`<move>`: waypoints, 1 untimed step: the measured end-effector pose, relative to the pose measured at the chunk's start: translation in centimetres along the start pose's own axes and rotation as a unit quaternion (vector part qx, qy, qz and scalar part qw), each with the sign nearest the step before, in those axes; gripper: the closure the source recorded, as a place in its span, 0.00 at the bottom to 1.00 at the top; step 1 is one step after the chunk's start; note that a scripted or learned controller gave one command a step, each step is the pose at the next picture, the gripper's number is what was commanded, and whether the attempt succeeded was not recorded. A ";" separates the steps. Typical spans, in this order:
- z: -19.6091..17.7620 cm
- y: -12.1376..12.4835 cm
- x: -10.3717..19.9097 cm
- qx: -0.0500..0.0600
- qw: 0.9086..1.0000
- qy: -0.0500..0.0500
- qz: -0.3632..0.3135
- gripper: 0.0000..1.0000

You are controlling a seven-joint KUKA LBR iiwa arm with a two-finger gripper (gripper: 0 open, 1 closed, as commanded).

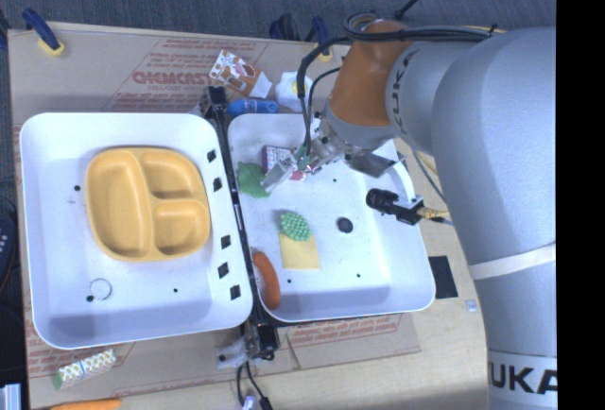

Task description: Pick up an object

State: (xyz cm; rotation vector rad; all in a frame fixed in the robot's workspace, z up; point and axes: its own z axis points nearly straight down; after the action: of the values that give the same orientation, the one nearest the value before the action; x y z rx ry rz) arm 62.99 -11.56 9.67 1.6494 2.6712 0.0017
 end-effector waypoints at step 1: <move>-9.7 5.6 5.0 0.001 0.998 0.000 -0.070 0.00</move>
State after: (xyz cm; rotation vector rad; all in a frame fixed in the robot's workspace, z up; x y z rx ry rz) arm 65.74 -4.60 19.33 1.4597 2.7807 0.0004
